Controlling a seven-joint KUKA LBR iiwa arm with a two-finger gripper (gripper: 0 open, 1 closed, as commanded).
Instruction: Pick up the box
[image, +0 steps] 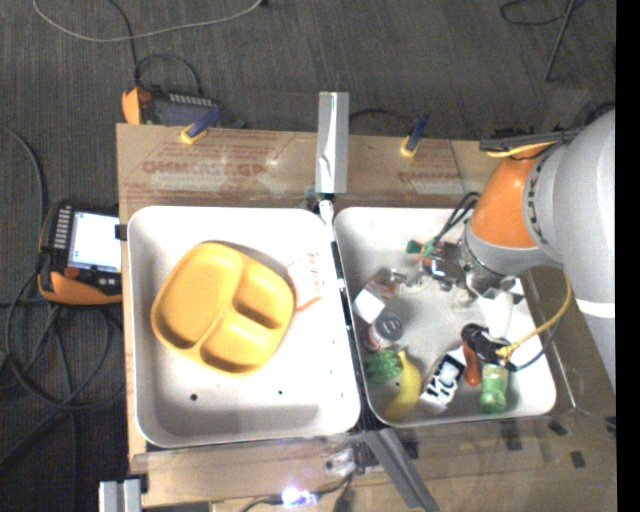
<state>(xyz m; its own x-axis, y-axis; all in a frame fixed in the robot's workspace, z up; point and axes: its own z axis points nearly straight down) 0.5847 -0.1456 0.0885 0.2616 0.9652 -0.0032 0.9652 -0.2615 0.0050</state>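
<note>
A small white box with orange print (308, 279) lies in the left bin (150, 400), between the yellow plate and the dividing wall. A black-and-white box (443, 379) lies near the front of the right bin (545, 400). Another small white packet (369, 303) rests against that bin's left wall. My gripper (414, 271) hangs low over the middle of the right bin, right of the white packet and above the black-and-white box. Nothing shows between its fingers.
A yellow divided plate (225, 305) takes up much of the left bin. The right bin also holds a round can (388, 327), a green leafy toy (377, 363), a banana (406, 388), a green bottle (494, 389) and a small green-and-red item (415, 246).
</note>
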